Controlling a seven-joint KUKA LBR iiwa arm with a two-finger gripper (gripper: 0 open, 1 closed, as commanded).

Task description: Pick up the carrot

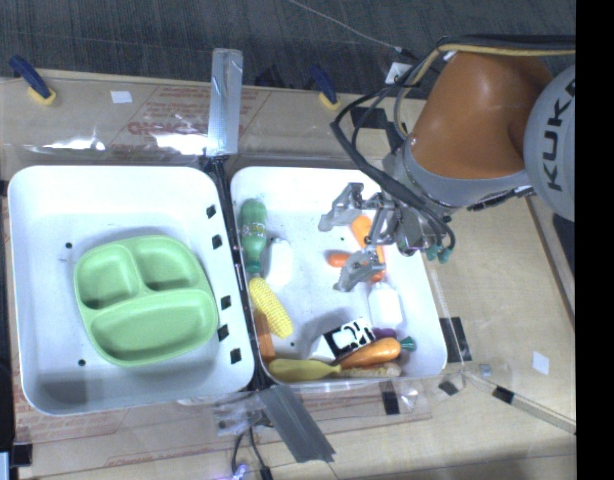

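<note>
the gripper (349,238) hangs over the right bin (307,193), its two metal fingers spread wide, one fingertip toward the bin's back and the other lower, near the bin's middle. between and just behind the fingers there is an orange piece (361,230), and a second small orange bit (339,259) lies on the bin floor just beside the lower fingertip; neither is clamped, and i cannot tell whether the fingers touch them. the carrot (372,351) lies well apart from the gripper, at the front edge of the right bin, long and orange with a green end pointing to the bin's right wall. it rests against a black-and-white block (349,336) and touches a yellow banana (302,369) that runs along the front wall. a corn cob (271,306) lies tilted near the bin's left wall, with a green bottle-like item (253,226) behind it and a white object (281,259) beside that. a white bottle (386,306) stands near the right wall. the left bin (47,193) bears a green divided plate (145,296).
</note>
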